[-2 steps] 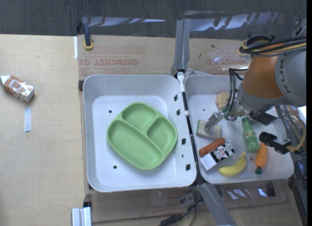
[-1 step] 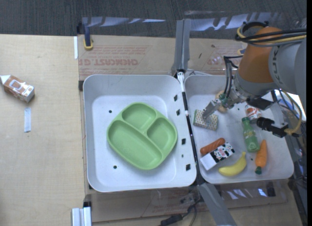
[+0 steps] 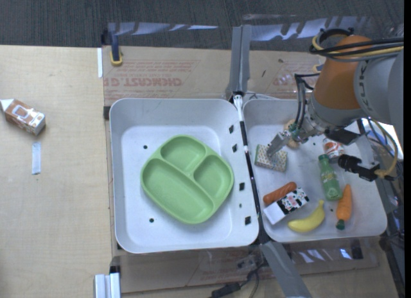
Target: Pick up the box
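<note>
The box (image 3: 286, 205) is small and white with black patches and a dark end. It lies flat near the front of the right bin (image 3: 366, 226), between a red sausage (image 3: 280, 192) and a banana (image 3: 307, 218). My gripper (image 3: 279, 144) hangs farther back in the same bin, over the upper edge of a speckled grey-green block (image 3: 268, 158). It is well apart from the box and nothing shows in its grip.
A green bottle (image 3: 330, 177), a carrot (image 3: 344, 204) and a small red-and-white item (image 3: 332, 148) lie at the right of that bin. The left bin (image 3: 128, 130) holds a green divided plate (image 3: 187, 179). A small carton (image 3: 24, 117) sits on the bench at far left.
</note>
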Controlling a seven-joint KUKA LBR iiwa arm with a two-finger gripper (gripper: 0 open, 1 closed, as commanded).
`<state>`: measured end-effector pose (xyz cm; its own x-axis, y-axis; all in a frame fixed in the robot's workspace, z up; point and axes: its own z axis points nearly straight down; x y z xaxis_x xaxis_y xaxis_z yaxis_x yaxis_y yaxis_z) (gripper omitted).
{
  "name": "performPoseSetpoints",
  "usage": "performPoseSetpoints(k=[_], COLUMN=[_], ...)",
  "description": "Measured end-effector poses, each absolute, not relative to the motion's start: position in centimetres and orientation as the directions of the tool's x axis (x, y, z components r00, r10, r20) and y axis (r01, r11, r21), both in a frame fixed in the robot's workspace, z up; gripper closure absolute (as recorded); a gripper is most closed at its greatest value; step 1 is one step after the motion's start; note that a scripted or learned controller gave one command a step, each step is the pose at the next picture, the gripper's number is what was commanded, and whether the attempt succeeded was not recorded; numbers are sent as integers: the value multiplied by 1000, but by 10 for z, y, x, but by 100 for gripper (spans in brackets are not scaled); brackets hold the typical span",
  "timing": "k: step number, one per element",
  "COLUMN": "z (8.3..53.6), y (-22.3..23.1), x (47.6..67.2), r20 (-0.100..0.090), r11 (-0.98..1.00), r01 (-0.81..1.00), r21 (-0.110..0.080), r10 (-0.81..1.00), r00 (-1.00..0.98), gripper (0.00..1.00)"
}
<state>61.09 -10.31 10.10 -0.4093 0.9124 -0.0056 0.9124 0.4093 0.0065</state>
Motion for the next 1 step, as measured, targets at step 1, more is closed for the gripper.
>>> performPoseSetpoints(k=[1], z=[101], y=[-103], x=[611], r20=[-6], r11=[409], r01=[912], r21=[7], r10=[912], r00=[-409], gripper=[0])
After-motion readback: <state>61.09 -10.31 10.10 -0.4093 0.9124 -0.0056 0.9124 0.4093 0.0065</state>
